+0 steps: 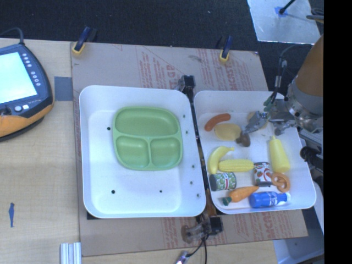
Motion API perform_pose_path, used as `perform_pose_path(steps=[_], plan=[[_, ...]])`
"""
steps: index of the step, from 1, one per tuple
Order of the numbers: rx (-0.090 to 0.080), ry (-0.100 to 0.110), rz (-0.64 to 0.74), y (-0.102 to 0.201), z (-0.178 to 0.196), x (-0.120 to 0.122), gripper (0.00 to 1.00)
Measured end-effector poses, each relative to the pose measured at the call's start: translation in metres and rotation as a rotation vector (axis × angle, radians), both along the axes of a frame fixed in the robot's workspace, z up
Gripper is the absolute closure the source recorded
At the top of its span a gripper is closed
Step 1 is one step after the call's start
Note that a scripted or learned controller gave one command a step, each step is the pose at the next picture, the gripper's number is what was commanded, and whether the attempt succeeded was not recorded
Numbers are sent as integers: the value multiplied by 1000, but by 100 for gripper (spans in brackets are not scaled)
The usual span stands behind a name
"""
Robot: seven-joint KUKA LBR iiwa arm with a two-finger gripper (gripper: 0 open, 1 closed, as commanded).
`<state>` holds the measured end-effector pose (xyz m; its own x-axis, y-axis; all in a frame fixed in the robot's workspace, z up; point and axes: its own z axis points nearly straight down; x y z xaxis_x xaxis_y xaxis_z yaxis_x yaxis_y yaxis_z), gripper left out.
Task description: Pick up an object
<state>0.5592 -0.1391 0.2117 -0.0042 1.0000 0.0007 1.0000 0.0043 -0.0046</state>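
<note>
I'm looking at the right bin, where all the pickable toy food sits. Top left there's a red sausage, and just below it a pale yellow potato-like piece. A small brown lump lies just right of that. Further down I have a banana touching a corn cob, a green-labelled can under them, and a red-and-white can to its right. A pretzel rests beside that can, a carrot and a blue bottle lie along the near edge, and a yellow bottle-shaped piece lies by the right wall.

The gripper comes in from the right, low over the bin's upper part, its tips just above the brown lump. I can't tell how far apart the jaws are, and I see nothing held.

The left bin carries a green divided plate. A teach pendant sits at the far left of the bench.
</note>
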Motion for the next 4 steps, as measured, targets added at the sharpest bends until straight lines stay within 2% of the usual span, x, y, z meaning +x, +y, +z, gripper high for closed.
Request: perform_pose_path(steps=[1,2,4], plan=[[-2,2,0,-66,-121,44,0],[0,-2,-1,-73,-117,90,0],[0,-2,2,-72,-120,97,0]])
